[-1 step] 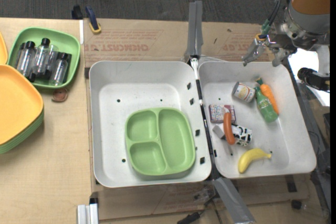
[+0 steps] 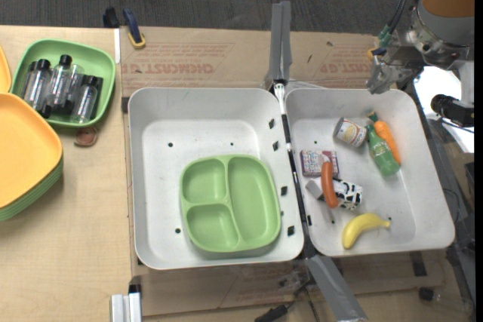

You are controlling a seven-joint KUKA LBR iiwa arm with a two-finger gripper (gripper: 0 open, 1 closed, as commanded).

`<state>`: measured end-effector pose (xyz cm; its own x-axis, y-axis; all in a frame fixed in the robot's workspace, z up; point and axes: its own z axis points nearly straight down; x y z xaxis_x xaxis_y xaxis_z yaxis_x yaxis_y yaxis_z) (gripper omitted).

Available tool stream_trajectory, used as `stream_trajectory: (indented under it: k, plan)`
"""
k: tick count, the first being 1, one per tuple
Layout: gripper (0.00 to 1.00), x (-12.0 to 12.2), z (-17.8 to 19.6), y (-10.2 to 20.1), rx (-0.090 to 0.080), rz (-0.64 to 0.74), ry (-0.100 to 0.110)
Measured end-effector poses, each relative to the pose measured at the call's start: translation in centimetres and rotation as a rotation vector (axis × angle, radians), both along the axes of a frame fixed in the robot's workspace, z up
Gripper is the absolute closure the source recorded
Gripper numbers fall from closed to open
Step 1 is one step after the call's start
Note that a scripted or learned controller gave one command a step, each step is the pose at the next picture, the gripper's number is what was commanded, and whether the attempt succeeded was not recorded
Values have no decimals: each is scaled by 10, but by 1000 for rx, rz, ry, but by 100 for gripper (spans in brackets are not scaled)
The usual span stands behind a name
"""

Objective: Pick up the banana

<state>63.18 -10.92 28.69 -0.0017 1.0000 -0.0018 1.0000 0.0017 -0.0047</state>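
A small yellow banana [image 2: 364, 228] lies at the near edge of the right bin [image 2: 430, 162], well apart from the gripper [image 2: 386, 76] hovering over the bin's far rim. It looks light, smooth and curved, likely a toy, best pinched across its thick middle.

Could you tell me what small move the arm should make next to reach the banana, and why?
Probably travel toward the near edge of the right bin: the end effector sits over the bin's far rim, while the banana lies near the front.

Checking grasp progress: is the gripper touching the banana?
Apart. The camera view shows the gripper at the right bin's far rim, while the banana lies near its front edge, bare floor between.
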Motion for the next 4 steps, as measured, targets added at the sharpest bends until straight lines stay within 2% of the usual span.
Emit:
stream_trajectory:
  k: [1,2,3,4]
  plan:
    - [100,-14,47,-25,0,-51,-3]
    - [100,-51,37,-81,0,-288,-1]
    - [100,-57,72,-105,-1,-401,-3]
    - [100,2,39,-58,-1,-224,-3]
